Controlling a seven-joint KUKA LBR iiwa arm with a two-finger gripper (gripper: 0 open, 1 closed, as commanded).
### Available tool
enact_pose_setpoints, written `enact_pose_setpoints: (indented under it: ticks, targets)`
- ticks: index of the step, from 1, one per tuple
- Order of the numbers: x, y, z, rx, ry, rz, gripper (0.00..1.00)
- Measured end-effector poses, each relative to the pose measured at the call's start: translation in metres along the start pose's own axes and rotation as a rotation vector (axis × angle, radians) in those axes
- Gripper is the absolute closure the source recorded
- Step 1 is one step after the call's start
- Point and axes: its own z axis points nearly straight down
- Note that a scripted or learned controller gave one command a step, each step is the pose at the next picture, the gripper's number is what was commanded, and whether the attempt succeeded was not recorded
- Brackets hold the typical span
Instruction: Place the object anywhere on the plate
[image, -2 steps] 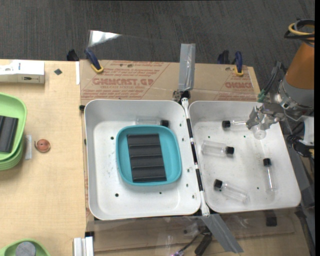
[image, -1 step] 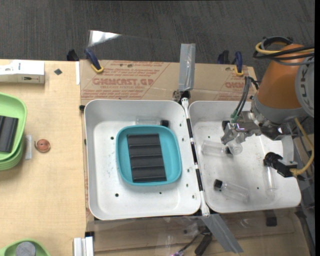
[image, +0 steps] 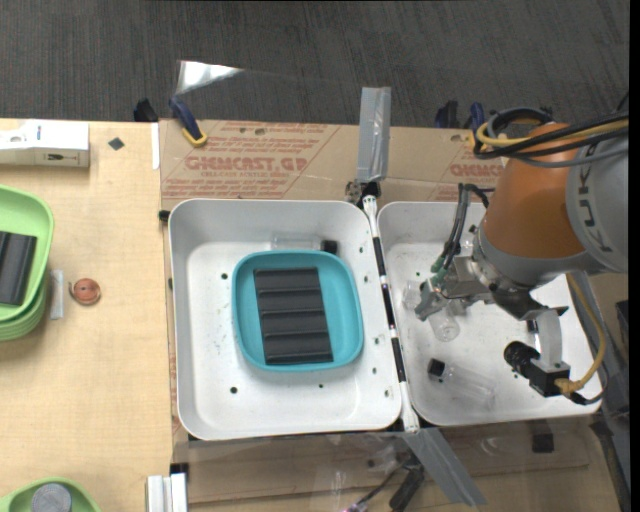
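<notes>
A teal square plate (image: 345, 310) lies in the middle of the left bin (image: 200, 330). On it rests a black ribbed slab (image: 292, 316). My gripper (image: 432, 300) hangs low over the left part of the right bin (image: 560, 395), just past the wall between the bins and to the right of the plate. The wrist and orange band (image: 530, 205) hide what lies under them. A small black piece (image: 436, 369) sits on the right bin's floor below the gripper. Beside it lies a faint clear item (image: 472, 381), too dim to identify.
The wall between the bins (image: 384, 300) separates the gripper from the plate. A black cable fitting (image: 530, 368) on the arm hangs over the right bin's lower right. Off to the left on the bench stand a green tray (image: 35, 250) and a small round copper-coloured piece (image: 86, 291).
</notes>
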Motion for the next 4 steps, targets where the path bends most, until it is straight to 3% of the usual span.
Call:
enact_pose_setpoints:
  ticks: [1,2,3,4]
  targets:
    - [0.045,0.014,0.000,-0.001,-0.001,-0.106,1.00]
    - [0.045,0.014,0.000,-0.001,-0.001,-0.106,0.00]
    - [-0.004,0.035,0.000,-0.001,-0.001,-0.113,0.00]
    - [-0.049,0.039,-0.021,-0.002,-0.001,-0.129,0.00]
